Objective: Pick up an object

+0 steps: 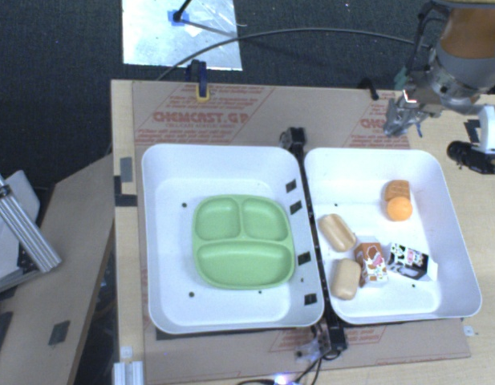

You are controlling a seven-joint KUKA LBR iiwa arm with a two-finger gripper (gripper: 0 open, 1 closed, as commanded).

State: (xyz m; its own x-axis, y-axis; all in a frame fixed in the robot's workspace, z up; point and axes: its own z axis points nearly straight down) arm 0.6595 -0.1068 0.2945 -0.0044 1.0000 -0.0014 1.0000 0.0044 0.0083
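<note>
Right bin (440, 215) holds all the loose items. Orange ball (400, 208) sits upper right in it, touching a brown-orange piece (397, 189) just behind it. Nearer the bin's left wall: a tan bread roll (337, 232), lying at a slant. Below it a second tan roll (346, 278), near the front edge. Just right of that roll, touching it, a small brown-and-white carton (372, 263). Beside the carton on its right, a black-and-white cow-print carton (408, 260), tilted.

Gripper (397, 122) is up above the right bin's far edge, over the cardboard sheet (231, 115), outside the bin and well apart from every item. Nothing between its fingers; whether they're spread or closed, can't tell, too small and blurred. Arm (470, 34) comes in from upper right, orange band visible.

Left bin (163, 215) has a green divided plate (244, 241), three compartments, lying flat in the middle. Bins sit side by side, joined along a black-clipped seam. Blue clamp (200, 77) at the far edge of the cardboard.
</note>
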